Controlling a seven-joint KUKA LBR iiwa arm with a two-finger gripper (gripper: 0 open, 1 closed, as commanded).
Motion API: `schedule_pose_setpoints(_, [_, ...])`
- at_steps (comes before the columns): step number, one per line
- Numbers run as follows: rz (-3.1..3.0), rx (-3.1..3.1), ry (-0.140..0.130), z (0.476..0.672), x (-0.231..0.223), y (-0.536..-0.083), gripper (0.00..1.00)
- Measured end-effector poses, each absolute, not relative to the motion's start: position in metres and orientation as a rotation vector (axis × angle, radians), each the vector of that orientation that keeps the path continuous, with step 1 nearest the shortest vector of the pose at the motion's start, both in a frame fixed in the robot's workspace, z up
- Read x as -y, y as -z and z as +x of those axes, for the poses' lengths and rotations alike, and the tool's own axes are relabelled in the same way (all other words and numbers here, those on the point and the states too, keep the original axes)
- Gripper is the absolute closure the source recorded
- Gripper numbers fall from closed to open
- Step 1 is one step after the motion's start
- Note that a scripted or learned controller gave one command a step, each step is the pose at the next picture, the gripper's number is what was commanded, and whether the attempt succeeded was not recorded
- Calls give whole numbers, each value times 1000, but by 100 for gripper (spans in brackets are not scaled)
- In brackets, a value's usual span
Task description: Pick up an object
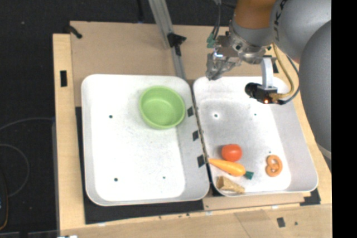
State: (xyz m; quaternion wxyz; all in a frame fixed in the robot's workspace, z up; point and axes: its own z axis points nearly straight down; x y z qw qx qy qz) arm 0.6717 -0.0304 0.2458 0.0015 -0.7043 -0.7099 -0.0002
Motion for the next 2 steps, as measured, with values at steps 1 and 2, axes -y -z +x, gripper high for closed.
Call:
schedule_pose_setpoints(1, [-2211, 2227, 0, 656, -22, -254, 100])
schedule_pose_setpoints(2, [-2218, 2223, -2, 642, -67, -240, 100])
